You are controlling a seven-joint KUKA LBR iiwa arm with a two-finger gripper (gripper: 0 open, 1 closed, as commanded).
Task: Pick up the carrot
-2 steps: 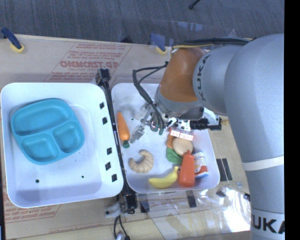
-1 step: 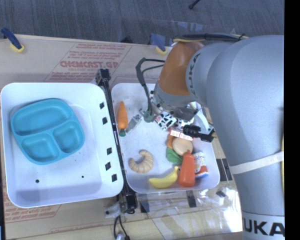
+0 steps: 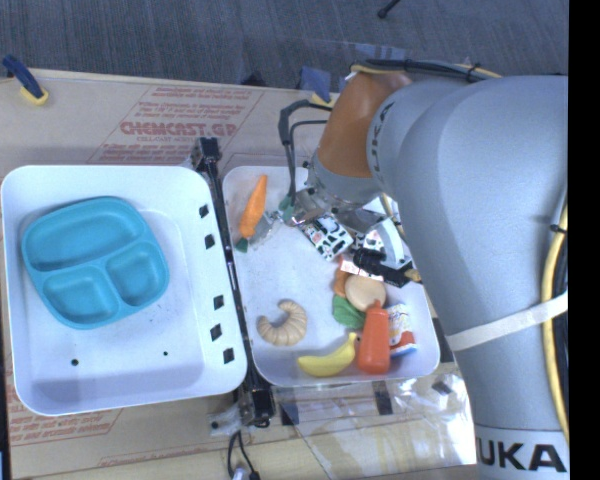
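Observation:
The orange carrot [image 3: 253, 206] lies with its green top towards me in the far left corner of the right bin [image 3: 270, 273], close to the bin's left wall. My gripper [image 3: 298, 211] hangs low over the same bin, just to the right of the carrot and a little apart from it. The grey wrist and its orange band [image 3: 352, 123] cover the gripper from above. Nothing is visibly held.
In the right bin's near half lie a croissant [image 3: 283, 322], a banana [image 3: 328, 358], a red bottle [image 3: 374, 340], a green item [image 3: 346, 311] and a tan round item [image 3: 364, 291]. The left bin [image 3: 110, 368] holds a blue divided plate [image 3: 93, 260].

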